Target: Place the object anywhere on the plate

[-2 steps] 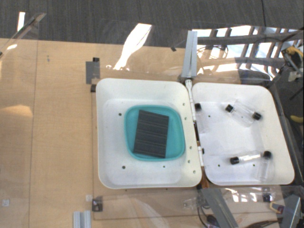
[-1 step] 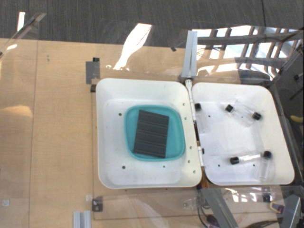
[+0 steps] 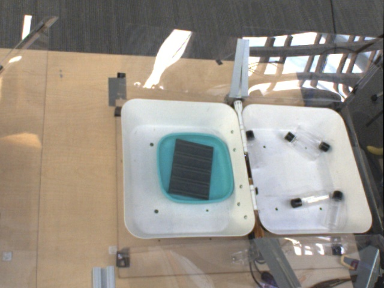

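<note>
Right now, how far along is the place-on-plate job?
Looks done: the dark ribbed block lies flat on the teal plate in the left bin, inside its rim. Nothing is in hand. Two clear tubes with black caps lie in the right bin. Nothing obvious left.

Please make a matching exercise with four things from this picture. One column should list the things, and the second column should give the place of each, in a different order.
Things:
1. dark ridged block
2. teal plate
3. upper clear tube
4. lower clear tube

Places:
A. in the right bin, near its front edge
B. in the left bin, directly on its floor
C. on top of the plate
D. in the right bin, near its back edge

Pairs: 1-C, 2-B, 3-D, 4-A
</note>
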### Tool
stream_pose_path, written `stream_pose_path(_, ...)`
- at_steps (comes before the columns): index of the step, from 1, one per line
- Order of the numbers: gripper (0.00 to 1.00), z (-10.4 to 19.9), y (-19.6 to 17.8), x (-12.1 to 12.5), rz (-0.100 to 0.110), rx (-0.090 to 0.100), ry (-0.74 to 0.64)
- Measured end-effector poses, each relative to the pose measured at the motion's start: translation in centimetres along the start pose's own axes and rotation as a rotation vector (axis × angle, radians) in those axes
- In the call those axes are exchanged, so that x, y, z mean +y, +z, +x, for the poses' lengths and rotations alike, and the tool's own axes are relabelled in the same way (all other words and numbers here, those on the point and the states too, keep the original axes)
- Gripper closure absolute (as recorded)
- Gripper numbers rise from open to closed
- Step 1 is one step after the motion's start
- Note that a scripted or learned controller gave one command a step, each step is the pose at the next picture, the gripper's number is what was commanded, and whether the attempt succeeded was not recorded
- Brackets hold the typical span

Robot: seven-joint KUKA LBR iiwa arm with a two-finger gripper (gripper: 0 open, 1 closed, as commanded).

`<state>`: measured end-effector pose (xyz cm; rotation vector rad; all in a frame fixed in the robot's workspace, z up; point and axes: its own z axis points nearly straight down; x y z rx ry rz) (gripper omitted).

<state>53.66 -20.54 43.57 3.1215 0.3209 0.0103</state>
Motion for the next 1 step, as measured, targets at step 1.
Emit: stream_pose_path(1, 0.00, -2.69, -0.02, -0.54, 0.001, 0.000, -0.001)
